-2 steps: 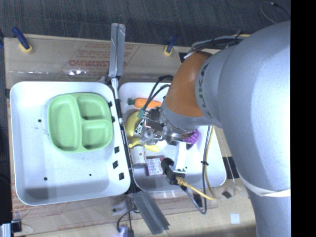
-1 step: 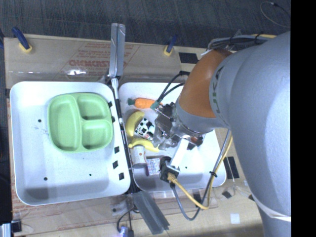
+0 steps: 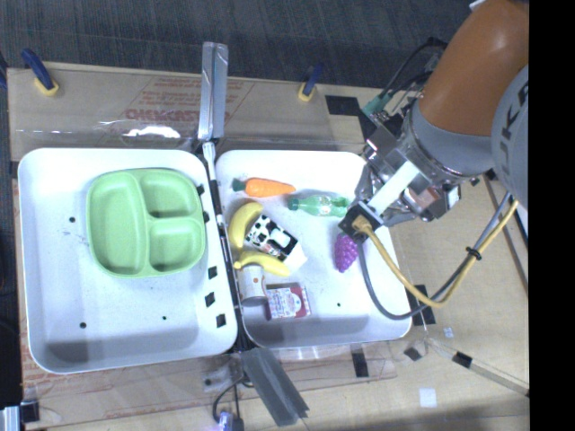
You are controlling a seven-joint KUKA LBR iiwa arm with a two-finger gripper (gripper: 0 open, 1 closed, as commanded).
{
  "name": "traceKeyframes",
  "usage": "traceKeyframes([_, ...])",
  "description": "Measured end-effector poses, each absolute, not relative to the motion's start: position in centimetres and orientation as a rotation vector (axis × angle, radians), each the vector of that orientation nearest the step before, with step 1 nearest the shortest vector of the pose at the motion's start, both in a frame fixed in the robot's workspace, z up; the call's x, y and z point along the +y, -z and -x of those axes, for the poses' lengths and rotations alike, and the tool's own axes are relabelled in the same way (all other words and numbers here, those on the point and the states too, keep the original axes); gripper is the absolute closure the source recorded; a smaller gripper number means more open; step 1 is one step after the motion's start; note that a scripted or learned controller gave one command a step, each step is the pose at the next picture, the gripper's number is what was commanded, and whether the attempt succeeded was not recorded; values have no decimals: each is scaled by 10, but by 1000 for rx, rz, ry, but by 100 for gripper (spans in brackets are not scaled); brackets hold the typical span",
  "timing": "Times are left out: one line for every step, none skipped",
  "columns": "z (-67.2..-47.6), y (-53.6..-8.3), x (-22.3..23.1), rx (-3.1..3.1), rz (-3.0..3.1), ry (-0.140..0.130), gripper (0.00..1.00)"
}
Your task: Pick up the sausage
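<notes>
A short brownish sausage-like piece point(image 3: 254, 286) lies near the front of the right bin point(image 3: 392, 317), against the divider and beside a red packet point(image 3: 288, 302). The piece is small and partly shadowed, so its shape is hard to make out. My gripper point(image 3: 381, 174) hangs above the right bin's right wall, over the purple grapes point(image 3: 346, 251) and the cap end of a green bottle point(image 3: 318, 205). It is well to the right of the sausage and apart from it. I see nothing held under it.
The right bin also holds an orange carrot point(image 3: 269, 187), a yellow banana point(image 3: 242, 225), a black-and-white patterned box point(image 3: 271, 237) and a second yellow piece point(image 3: 262, 263). A green divided plate point(image 3: 147, 222) sits in the left bin point(image 3: 45, 330).
</notes>
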State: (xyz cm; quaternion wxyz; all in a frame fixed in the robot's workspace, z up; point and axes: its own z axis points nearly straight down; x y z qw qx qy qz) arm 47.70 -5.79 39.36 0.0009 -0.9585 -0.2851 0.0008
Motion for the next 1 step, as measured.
traceKeyframes([-477, -442, -60, -1000, 2976, -3, 100])
